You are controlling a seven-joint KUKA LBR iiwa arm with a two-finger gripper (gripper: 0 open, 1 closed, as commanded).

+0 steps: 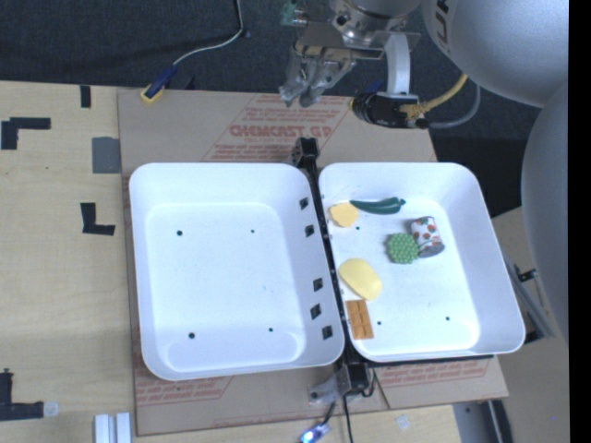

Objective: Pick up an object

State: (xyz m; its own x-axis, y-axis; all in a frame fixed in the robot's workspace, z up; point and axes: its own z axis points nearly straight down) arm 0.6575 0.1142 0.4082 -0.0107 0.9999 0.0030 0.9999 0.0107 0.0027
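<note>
The right bin (466, 192) holds several small objects: a yellow piece (343, 214) near its left wall, a dark green pepper-shaped item (379, 206), a green round textured object (401, 248), a patterned red-and-white piece (428, 235), a larger yellow lump (359, 279) and an orange block (358, 319) near the front left corner. My gripper (307, 86) hangs high above the far edge of the bins, over the cardboard behind them. Its fingers point down, close together, with nothing between them.
The left bin (148, 247) lies beside the right one, joined by a black clip strip (318, 257). Both rest on a cardboard sheet (249, 132). A cable with a blue-yellow plug (162, 83) lies at the back left. The arm's grey body (517, 26) fills the upper right.
</note>
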